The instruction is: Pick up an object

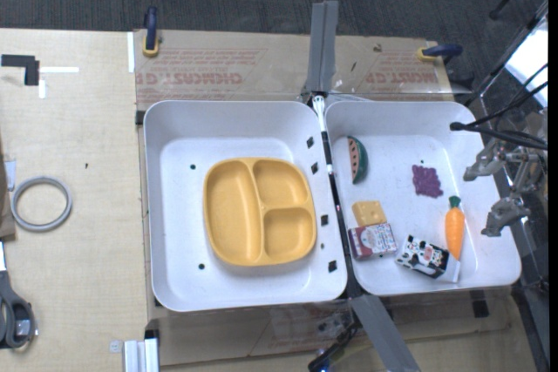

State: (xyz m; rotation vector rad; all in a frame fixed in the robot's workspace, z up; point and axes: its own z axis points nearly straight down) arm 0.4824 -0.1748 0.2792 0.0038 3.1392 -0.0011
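My gripper (501, 187) sits at the right edge of the right bin (392, 279), over its rim and outside the group of objects. It shows as a tangle of grey metal parts and dark cables, and I cannot tell whether it is spread or pressed together. Nothing is visible between the fingers.

Right bin contents, all lying on the floor of the bin:
- watermelon slice (357, 159), near the left wall, toward the far side.
- purple grape cluster (426, 180), right of centre, well apart from the watermelon slice.
- carrot (454, 226), orange with a green top, lying lengthwise near the right wall; it is the object nearest my gripper, but apart from it.
- yellow cheese block (369, 212), near the left wall.
- small red-and-white carton (372, 240), just below the cheese block and touching or almost touching it.
- black-and-white carton (425, 256), tilted, between the red-and-white carton and the lower end of the carrot.

Left bin (166, 213): a yellow divided plate (259, 211) with three compartments lies in the middle.

Tabletop (70, 274), left of the bins: a grey tape roll (39, 203) lies flat. Two clamps, blue and yellow, (151, 31) and (440, 52), sit on the far edge of the brown board behind the bins.
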